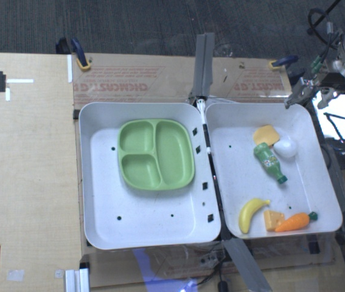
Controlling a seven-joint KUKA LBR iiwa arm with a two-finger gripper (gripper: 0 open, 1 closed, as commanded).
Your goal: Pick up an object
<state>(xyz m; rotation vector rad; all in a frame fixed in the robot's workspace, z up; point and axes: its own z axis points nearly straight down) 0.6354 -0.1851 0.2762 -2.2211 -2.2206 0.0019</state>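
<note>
The right bin holds several toy foods. A green bottle lies slanted near the middle, with a white egg and a yellow-orange piece touching its upper end. Along the front lie a banana, an orange wedge and a carrot. My gripper hangs above the bin's far right corner, well away from all the objects. It is open, with nothing between its fingers.
The left bin holds a green divided plate. A grey divider stands behind the seam between the bins. Cables trail at the upper right by the arm. Cardboard lies behind the bins.
</note>
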